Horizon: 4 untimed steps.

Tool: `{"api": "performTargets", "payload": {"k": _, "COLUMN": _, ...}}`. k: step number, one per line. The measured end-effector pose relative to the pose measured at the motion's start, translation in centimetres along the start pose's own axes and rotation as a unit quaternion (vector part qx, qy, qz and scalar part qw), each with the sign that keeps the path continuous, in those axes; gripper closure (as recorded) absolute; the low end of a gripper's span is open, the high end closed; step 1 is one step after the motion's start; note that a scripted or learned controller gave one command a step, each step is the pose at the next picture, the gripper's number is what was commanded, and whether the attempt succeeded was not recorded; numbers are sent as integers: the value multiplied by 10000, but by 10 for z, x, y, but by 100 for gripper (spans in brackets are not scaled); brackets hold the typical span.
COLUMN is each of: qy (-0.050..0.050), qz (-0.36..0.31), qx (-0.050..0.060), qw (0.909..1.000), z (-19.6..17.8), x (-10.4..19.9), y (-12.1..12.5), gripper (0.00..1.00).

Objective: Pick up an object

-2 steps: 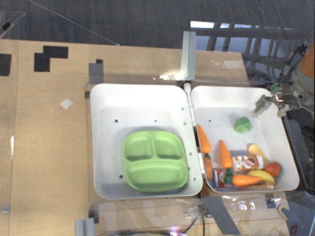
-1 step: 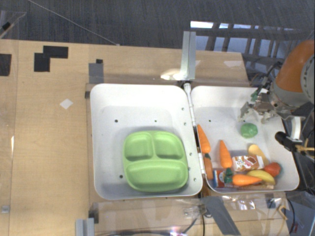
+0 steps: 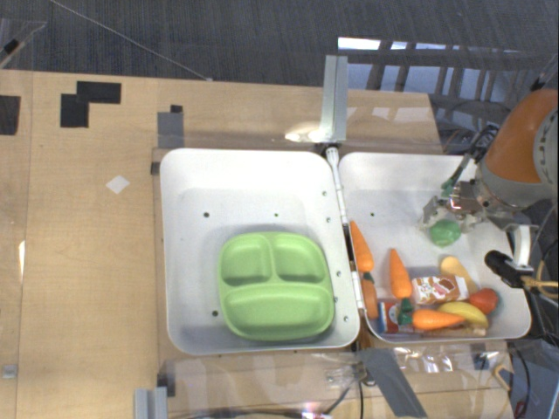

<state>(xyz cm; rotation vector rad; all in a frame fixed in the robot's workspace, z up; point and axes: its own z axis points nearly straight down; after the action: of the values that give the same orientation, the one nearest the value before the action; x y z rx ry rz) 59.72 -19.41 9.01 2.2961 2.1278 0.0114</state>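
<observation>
My gripper (image 3: pixel 453 214) hangs over the far right part of the right bin (image 3: pixel 384 190), its fingers spread open. A small round green object (image 3: pixel 444 232) lies on the bin floor just in front of and under the fingertips, not held between them. Toward the bin's near side lie two orange carrots (image 3: pixel 398 273), (image 3: pixel 361 250), another carrot (image 3: pixel 436 319), a yellow banana (image 3: pixel 465 311), a red tomato (image 3: pixel 484 300), a pale yellow piece (image 3: pixel 450 264) and a small printed packet (image 3: pixel 428 290).
The left bin (image 3: pixel 201 190) holds a green divided plate (image 3: pixel 276 285) at its near side. A metal post (image 3: pixel 334 94) stands behind the divider between the bins. The arm's orange band (image 3: pixel 524 138) sits above the right bin's far right corner.
</observation>
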Motion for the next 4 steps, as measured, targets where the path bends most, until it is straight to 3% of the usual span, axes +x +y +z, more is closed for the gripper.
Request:
{"api": "performTargets", "payload": {"k": 1, "qy": 10, "qz": -13, "qx": -46, "qw": 10000, "z": -14, "x": 2, "y": 4, "gripper": 100}}
{"api": "performTargets", "payload": {"k": 2, "qy": 5, "qz": 1503, "qx": 39, "qw": 9886, "z": -117, "x": 59, "y": 14, "gripper": 100}}
{"api": "performTargets", "payload": {"k": 3, "qy": 13, "qz": 114, "qx": 48, "qw": 9999, "z": -78, "x": 81, "y": -16, "gripper": 100}}
{"api": "performTargets", "payload": {"k": 4, "qy": 7, "qz": -36, "qx": 49, "qw": 10000, "z": -30, "x": 9, "y": -10, "gripper": 100}}
